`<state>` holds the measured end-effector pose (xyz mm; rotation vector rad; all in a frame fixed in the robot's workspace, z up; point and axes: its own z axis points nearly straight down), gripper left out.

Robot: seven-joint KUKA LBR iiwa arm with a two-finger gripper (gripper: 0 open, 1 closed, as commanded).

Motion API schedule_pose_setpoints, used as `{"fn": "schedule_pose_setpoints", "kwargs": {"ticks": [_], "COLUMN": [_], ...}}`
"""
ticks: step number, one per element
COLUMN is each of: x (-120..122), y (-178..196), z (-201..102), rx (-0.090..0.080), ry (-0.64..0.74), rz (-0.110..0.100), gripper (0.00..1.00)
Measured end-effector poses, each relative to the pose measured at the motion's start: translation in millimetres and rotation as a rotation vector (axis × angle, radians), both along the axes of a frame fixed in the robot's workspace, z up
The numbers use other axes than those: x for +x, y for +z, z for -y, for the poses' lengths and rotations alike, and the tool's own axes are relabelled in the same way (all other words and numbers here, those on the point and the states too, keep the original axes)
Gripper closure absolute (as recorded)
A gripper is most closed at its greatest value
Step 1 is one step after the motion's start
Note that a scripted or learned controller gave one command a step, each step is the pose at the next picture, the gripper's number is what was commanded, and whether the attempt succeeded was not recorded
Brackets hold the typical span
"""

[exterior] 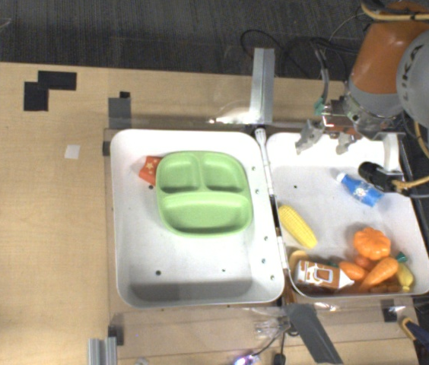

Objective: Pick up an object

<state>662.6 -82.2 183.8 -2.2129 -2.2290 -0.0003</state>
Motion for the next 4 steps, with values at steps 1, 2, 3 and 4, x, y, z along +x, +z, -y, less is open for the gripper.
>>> {"fn": "schedule_pose_setpoints", "kwargs": {"ticks": [1,2,3,4], "x": [-15.8,6.9,-37.3,-34.6], "y": [12.9,-60.1,-96.0,-86.1], "z": [45.3,91.3,112.5,110.9], "rx": [-0.001,-0.001,-0.003,-0.001], "ry": [-0.057,-0.031,0.157,0.159], "rz": [0.0,0.0,0.011,0.014], "gripper": [0.0,0.0,0.0,1.0]}}
